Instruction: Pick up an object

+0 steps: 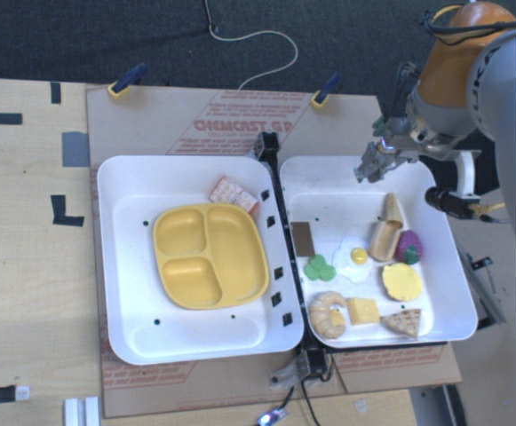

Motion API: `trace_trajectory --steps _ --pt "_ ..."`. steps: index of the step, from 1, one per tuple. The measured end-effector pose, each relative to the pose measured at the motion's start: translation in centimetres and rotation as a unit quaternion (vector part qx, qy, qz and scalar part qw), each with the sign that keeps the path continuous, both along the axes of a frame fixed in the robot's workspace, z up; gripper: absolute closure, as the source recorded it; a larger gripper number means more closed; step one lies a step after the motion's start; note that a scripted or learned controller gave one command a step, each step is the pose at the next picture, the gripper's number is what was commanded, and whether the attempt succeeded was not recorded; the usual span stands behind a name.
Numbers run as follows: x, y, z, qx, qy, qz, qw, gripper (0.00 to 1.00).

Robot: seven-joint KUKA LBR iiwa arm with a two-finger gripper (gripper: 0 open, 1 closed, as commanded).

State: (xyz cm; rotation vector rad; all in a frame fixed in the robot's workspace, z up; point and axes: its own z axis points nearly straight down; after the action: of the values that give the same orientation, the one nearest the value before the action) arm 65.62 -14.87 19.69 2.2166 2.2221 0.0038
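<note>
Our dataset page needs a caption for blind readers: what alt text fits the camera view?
A robot arm's hand hovers over the back of the right bin, which holds toy food including a croissant and fried egg. The left bin holds a yellow divided plate.

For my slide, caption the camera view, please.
Gripper hovers above the right bin of toy food; yellow tray in the left bin.

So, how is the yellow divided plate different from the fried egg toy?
The yellow divided plate is much larger than the fried egg toy. The plate lies in the left bin, the egg in the right bin. The plate is all yellow; the egg is white around a yellow yolk. Both lie flat.
</note>
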Motion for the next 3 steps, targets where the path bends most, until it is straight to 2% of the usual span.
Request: trace_trajectory --steps 1,2,3 --pt "0.1 0.1 3.0 0.0002 0.001 0.000 1.0000 1.00" --pt "-1.7 5.0 1.8 0.0006 0.003 0.001 1.0000 1.00" --pt "-3.6 10.3 3.2 0.0012 0.003 0.002 1.0000 1.00"
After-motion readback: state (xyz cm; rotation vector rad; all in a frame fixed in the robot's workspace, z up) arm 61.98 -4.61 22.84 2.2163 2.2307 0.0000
